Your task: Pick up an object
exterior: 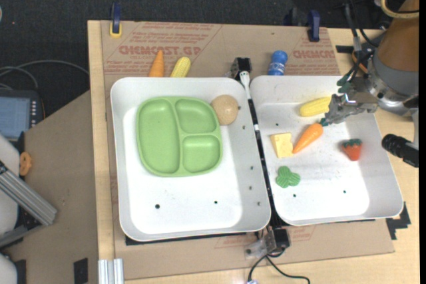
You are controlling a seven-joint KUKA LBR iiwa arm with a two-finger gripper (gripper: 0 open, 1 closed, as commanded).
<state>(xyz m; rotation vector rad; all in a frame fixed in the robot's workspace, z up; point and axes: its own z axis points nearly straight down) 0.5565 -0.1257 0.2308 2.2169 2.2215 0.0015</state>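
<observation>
you're at the approach step: the gripper (pixel 331 115) sits low in the right bin (pixel 373 199), its tip right at the leafy end of the carrot (pixel 307 137), just below the yellow corn (pixel 314 106). nothing is lifted yet; the carrot lies flat on the bin floor, slanting down toward the cheese wedge (pixel 282 143) (their ends look close, maybe touching). from this angle you cannot tell how the gripper's tip is set, spread or pressed together, since the wrist hides it.

for the next move, judge it this way: the tip needs to straddle the carrot across its narrow width, not along its length, and come down near the thicker end, because a tapered body tends to squirt out of a pinch. the corn so near could get nudged or caught instead.

the carrot itself is orange, smooth, cone-shaped, likely a light plastic toy. the strawberry (pixel 353 149) and the green piece (pixel 287 177) lie well apart from it.
</observation>
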